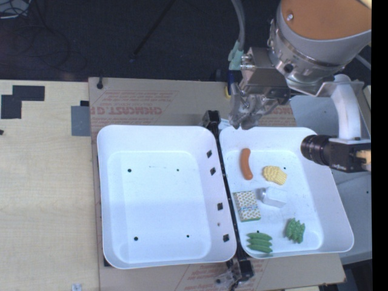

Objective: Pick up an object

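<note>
Hovering at the right bin's (327, 162) twelve o'clock rim with no object visibly in it, the end effector (245, 121) has the orange sausage (246, 163) nearest, at six o'clock, long axis twelve-to-six.

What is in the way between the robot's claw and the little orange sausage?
Nothing visible. The gripper hangs over the far edge of the right bin, and the orange sausage lies just nearer the camera with bare white floor around it. The yellow corn sits off to one side, not touching.
</note>
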### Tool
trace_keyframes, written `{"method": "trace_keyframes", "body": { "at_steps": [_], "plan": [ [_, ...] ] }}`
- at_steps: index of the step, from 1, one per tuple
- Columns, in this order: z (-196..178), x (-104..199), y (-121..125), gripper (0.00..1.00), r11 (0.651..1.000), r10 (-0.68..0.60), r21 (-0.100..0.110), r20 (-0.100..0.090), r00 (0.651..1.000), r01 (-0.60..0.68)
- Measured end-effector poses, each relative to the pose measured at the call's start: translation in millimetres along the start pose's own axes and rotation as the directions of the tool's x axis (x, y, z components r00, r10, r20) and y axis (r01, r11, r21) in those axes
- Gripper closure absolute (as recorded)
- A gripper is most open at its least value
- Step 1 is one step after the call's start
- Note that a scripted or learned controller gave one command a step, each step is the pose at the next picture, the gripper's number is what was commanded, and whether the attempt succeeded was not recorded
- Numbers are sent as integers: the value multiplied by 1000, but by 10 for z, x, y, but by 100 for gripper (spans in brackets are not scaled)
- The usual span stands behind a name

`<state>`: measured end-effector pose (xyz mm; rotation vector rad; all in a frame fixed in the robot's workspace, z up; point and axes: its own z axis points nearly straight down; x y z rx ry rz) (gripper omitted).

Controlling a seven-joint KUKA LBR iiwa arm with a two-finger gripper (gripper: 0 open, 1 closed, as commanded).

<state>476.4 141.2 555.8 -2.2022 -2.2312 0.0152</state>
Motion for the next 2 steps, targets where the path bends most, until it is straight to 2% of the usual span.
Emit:
{"method": "trace_keyframes", "body": {
  "at_steps": [1,2],
  "plan": [
    [-91,6,2,100,1000,-6,4,1,1000,6],
    [1033,-153,63,100,1000,15,4,3,1000,-15]
  ]
}}
